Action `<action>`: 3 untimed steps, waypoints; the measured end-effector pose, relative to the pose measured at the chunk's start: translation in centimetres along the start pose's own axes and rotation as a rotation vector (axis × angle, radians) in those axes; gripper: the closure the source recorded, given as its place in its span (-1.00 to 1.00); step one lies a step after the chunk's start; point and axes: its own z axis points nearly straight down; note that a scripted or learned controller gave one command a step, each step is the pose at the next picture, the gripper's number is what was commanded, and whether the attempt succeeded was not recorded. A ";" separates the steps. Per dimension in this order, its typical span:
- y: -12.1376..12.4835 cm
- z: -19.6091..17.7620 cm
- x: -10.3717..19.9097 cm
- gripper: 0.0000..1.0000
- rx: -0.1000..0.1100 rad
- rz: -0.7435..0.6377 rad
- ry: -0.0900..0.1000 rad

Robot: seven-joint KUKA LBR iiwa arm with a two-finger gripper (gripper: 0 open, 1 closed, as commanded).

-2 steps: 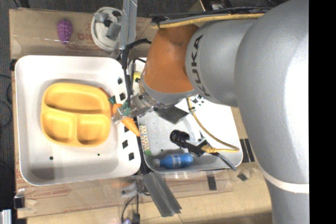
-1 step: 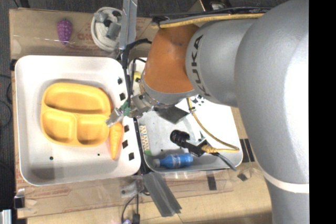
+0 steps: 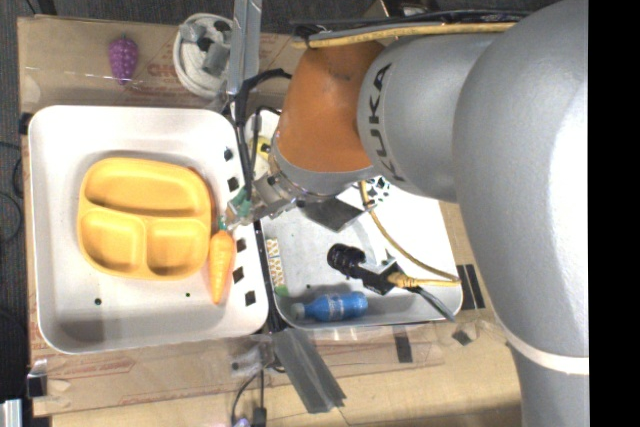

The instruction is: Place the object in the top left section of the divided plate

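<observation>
Our pincer (image 3: pixel 243 206) hangs low over the seam between the two bins, tucked under the wrist, so we cannot tell how far open it is or whether it has hold of anything. The carrot (image 3: pixel 220 267) lies in the left bin (image 3: pixel 60 315), outside every section of the yellow plate (image 3: pixel 150 187). It runs along the plate's right rim, touching or just beside it, with one end just below the pincer.

We judge the pick-up to be the risky part. The carrot sits in the narrow strip between the plate rim and the bin wall, so a close there could catch the rim and drag the plate. A tapered carrot could also squirt out of a grip. When it is let go, landing on a ridge between sections could roll it into the wrong one.

Further out, a blue bottle (image 3: pixel 335 305) lies in the right bin (image 3: pixel 440 245), and a small purple thing (image 3: pixel 123 58) sits on the bench.
</observation>
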 end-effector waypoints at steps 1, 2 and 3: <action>1.9 -0.8 5.3 1.00 -0.004 -0.022 -0.002; 3.1 -1.9 7.0 1.00 -0.003 -0.017 -0.002; 3.4 -1.9 7.8 1.00 -0.006 0.027 -0.003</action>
